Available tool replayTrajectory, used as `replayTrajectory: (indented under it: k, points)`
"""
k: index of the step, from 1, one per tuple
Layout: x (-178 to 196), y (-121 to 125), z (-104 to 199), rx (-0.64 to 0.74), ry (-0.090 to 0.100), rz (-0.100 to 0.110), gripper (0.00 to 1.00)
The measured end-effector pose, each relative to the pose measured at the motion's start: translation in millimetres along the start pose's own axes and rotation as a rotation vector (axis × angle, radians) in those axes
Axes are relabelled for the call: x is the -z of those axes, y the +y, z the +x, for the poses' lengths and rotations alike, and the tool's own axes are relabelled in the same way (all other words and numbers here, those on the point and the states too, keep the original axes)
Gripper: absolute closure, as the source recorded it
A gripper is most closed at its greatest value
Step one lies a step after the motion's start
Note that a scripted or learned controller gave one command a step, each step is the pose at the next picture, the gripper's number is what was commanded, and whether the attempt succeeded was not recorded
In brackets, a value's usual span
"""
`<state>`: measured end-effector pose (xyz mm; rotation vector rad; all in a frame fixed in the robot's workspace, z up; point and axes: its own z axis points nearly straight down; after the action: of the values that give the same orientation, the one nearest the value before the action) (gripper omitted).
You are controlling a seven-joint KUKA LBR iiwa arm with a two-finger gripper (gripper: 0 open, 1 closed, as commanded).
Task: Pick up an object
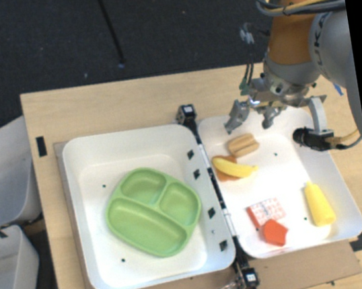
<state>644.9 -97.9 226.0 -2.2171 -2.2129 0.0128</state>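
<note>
Dark carpet surrounds a pale wooden bench (56,214), on which two shallow white bins are set side by side so that things can be taken from one and dropped in the other. The left bin (90,257) carries a green divided plate (153,210) lying flat near its middle. The right bin (322,172) carries the loose items, spread well apart from each other so that each can be reached alone: a tan bread roll (242,144) near the far left corner, a banana (235,168) just in front of it by the left wall, a red-and-white patterned block (266,211) and an orange block (275,233) touching or nearly touching toward the near edge, and a yellow corn cob (318,204) by the right wall.

The gripper (252,114) is held over the far edge of the right bin, just behind the bread roll, on the grey arm with its orange band (293,34). Its two fingers are seen spread apart, and nothing is seen between them; how high they hang above the bin floor can hardly be judged from this slanted view. No object has been lifted yet, so the task is judged to be at the approach stage. The roll and the banana are the nearest candidates, and a short move toward the near edge followed by a descent would be called for. The roll's rounded sides may be squeezed out of a poorly centred grasp.
</note>
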Motion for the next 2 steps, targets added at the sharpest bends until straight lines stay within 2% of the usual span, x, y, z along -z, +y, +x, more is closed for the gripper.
replayTrajectory:
  k: [1,2]
  points:
    - [8,3,0,0.003,-0.001,-0.014,0.00]
    - [-53,9,0,0.002,-0.003,-0.009,0.00]
